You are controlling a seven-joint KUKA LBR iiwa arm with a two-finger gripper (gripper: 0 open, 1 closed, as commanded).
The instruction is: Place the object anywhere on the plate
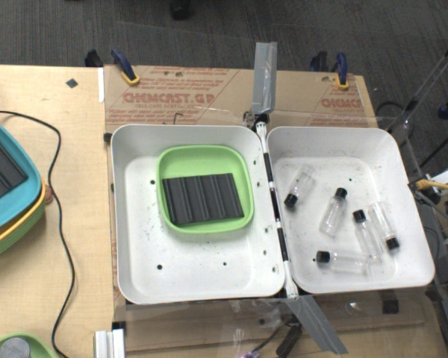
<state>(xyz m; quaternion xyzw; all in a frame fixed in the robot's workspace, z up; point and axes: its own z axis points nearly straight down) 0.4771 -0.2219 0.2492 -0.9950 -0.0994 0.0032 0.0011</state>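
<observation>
Green plate point(168, 166) sits in left bin point(131, 222); vials point(334, 213) in right bin point(403, 222).

Two white bins side by side on a bench, left bin point(134, 274) holding a green plate point(204, 161) with a dark ribbed insert point(203, 198), right bin point(403, 274) holding five clear black-capped vials point(332, 213) scattered apart

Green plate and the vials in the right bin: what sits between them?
In the camera view, between the green plate and the nearest vial lie bare white bin floor and the two bins' meeting rims.
</observation>
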